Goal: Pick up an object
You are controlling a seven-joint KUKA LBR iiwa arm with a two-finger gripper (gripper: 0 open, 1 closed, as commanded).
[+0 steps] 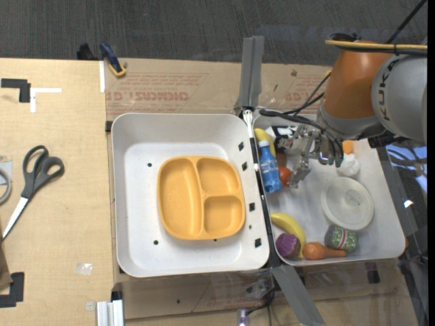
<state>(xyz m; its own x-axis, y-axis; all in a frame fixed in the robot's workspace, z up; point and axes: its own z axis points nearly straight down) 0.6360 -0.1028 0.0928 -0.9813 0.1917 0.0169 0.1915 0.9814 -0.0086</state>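
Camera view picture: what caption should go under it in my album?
Grey robot arm's tool hovers over the right white bin of toys; orange divided plate fills the left.

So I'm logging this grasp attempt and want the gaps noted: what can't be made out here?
- Gripper: its tip is a small, cluttered tangle in the camera view, so a grasp is unreadable.
- Right bin: its upper right corner is hidden under the arm.
- Red item beside the blue bottle: too small to identify.

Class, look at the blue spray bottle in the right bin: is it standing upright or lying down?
Lying down. The blue spray bottle rests lengthwise on the floor of the right bin, along its left wall.
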